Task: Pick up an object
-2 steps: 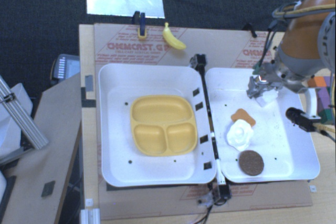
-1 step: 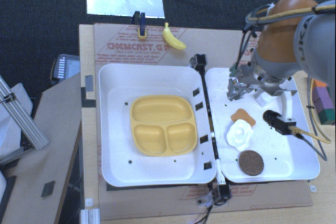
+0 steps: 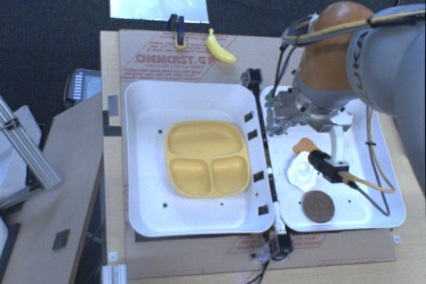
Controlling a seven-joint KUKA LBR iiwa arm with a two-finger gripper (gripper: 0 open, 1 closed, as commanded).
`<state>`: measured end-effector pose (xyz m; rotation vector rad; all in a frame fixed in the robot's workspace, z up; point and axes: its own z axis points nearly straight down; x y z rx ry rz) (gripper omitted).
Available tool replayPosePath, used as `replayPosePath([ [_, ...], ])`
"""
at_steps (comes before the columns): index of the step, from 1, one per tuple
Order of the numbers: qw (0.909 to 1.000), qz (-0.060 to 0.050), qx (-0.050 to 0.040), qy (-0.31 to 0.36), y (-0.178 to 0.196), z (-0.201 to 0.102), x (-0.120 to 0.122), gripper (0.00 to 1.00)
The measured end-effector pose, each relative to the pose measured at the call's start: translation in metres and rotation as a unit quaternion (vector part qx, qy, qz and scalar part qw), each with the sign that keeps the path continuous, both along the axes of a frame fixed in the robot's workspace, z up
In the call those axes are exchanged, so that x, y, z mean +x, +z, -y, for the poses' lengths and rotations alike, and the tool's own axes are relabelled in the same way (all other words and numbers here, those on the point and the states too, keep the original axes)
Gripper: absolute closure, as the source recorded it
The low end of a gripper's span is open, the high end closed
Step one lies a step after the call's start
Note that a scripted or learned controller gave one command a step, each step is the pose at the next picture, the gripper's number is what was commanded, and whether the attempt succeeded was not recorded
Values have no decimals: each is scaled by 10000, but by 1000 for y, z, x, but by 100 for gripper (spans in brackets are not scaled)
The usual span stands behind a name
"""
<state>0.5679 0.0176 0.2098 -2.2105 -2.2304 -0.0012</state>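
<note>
1. The claw (image 3: 279, 120) hangs low over the right bin (image 3: 386, 209), close to that bin's left wall and towards its far edge. The arm (image 3: 373, 56) comes in over the bin's far right corner.
2. Its metal body hides the tips from this slant, so I cannot tell whether the claw is released or clenched. Nothing can be seen held in it.
3. Three things lie in the right bin:
   - an orange piece (image 3: 305, 145) near the middle of the bin, just beside the claw on its near side;
   - a white piece (image 3: 301, 171) touching or just nearer than the orange one;
   - a brown disc (image 3: 319, 206) close to the near edge, apart from the white piece.
4. A yellow tray (image 3: 205, 159) with three compartments lies flat in the middle of the left bin (image 3: 143, 143). A banana (image 3: 219, 48) lies outside both bins, near the far edge of the surface (image 3: 153, 60).
5. Judged from this, the step in hand is the approach or the descent over a target, and no pick is made yet. The orange piece looks the likeliest target, being the closest.
6. The next move would call for centring the claw over the orange piece, away from the bin wall, then lowering to the floor and closing. The piece looks thin and flat, and the white piece crowds it, so a slip or a double grab seems the main risk.
</note>
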Motion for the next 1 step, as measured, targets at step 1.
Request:
replayPosePath([
  [1,10000,2,1,3,-4,-48,-11,100],
])
